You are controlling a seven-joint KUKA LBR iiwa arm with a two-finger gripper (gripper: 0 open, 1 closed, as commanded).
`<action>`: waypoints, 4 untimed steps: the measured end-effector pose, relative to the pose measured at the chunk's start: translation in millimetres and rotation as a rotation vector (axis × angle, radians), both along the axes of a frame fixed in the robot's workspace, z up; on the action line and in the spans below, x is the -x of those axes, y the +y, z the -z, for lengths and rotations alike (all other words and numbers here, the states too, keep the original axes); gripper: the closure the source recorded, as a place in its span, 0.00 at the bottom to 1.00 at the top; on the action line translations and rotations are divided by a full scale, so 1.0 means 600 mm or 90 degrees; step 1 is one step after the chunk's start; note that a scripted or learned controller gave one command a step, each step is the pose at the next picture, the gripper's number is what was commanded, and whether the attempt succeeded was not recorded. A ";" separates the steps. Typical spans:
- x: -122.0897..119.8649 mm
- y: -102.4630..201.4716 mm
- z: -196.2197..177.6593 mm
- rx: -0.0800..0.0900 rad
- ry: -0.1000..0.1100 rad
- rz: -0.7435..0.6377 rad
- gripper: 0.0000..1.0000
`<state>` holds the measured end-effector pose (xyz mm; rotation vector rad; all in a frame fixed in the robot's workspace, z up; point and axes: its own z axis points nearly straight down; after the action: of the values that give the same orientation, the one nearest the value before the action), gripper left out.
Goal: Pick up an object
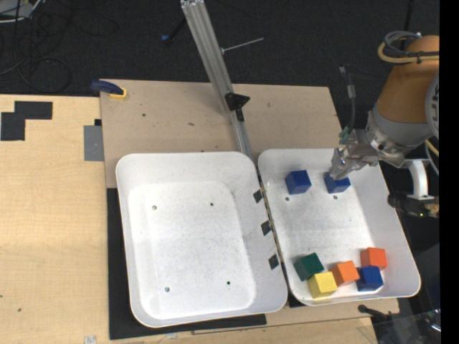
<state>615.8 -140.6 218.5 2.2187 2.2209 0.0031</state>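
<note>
At the far end of the right bin point(401, 253), my gripper point(343, 169) sits on a blue cube point(338, 185); I cannot tell its state. Another blue cube point(297, 181) lies nearby. Pale wooden bench point(50, 213), dark floor point(107, 27) with cables point(29, 6) behind.

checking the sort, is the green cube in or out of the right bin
In. The green cube sits on the floor of the right bin, near its front edge, beside the yellow cube.

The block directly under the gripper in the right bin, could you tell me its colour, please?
Blue: the block under the gripper, clearest in the camera view.
</note>
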 end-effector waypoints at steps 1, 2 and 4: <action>-0.001 -0.003 -0.052 0.000 0.001 0.001 1.00; 0.040 0.077 -0.029 -0.002 0.005 -0.002 1.00; 0.105 0.235 0.008 -0.002 0.006 -0.001 1.00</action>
<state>552.9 0.2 213.8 2.2223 2.2294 -0.0045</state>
